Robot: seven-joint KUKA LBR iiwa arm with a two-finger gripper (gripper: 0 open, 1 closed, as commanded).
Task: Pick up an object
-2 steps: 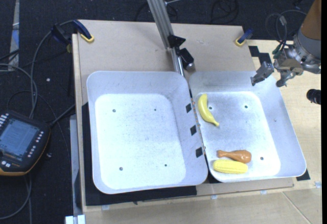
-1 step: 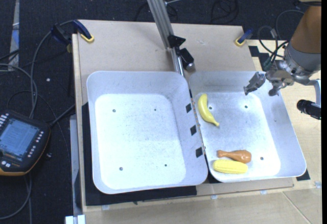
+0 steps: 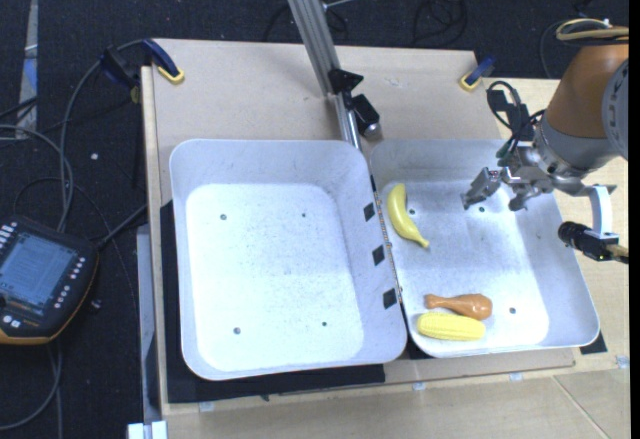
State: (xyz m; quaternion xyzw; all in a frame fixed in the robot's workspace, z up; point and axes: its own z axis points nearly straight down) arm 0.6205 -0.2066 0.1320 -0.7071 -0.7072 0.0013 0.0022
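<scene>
In the right bin (image 3: 545,257) lie three toy foods. A yellow banana (image 3: 403,214) rests near the bin's left wall. At the front, a brown chicken drumstick (image 3: 462,304) lies just behind a yellow corn cob (image 3: 451,327). My gripper (image 3: 499,191) hangs over the bin's back right part, its two fingers spread apart and nothing between them. It is well to the right of the banana and behind the drumstick and corn.
The left bin (image 3: 270,257) sits beside the right one, their rims meeting at the middle. A slanted metal pole (image 3: 315,27) rises from the bench behind the bins. A teach pendant (image 3: 35,277) lies off the bench at far left.
</scene>
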